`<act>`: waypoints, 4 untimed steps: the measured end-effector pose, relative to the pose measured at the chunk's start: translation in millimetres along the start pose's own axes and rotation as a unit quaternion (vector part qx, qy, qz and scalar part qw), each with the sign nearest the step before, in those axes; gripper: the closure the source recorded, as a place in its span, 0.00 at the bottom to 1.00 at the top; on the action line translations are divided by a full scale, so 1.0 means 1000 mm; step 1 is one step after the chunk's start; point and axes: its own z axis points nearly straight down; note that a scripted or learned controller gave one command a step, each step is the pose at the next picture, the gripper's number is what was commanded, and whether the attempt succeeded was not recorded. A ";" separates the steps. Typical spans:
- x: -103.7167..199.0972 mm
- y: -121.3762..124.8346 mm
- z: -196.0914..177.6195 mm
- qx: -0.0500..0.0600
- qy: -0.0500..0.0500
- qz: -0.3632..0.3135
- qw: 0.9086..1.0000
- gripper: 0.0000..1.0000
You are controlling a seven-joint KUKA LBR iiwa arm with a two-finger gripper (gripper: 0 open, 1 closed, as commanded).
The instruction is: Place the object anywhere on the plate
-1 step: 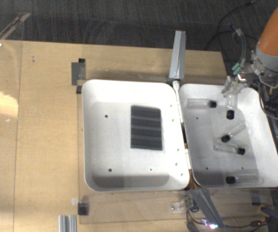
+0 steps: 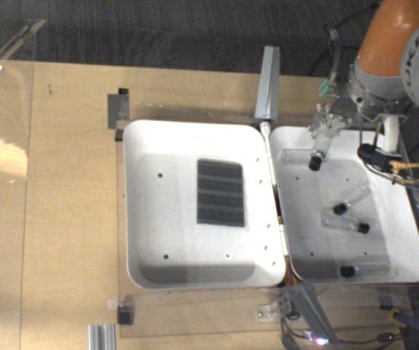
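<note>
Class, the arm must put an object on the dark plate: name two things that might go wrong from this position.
1. The clear tubes in the right bin are see-through and lie close together, so the claw may miss or nudge one aside.
2. The dark plate sits in the left bin; a loose grasp might drop the object crossing the rims between the bins.

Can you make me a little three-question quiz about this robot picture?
1. True or false: the dark ribbed plate lies in the right bin.
2. Which bin holds the clear vials with black caps? A) left bin B) right bin
3. Fill in: the gripper hangs over the ____ bin.

Key: 1 false, the plate lies in the left bin. 2 B. 3 right.
</note>
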 end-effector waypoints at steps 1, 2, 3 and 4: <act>0.060 0.000 0.029 0.000 0.001 -0.247 0.969 1.00; 0.127 -0.004 0.018 0.001 0.000 0.104 0.995 1.00; 0.183 -0.007 0.029 0.001 0.001 -0.172 0.985 1.00; 0.274 -0.011 -0.029 0.000 0.002 -0.108 0.994 1.00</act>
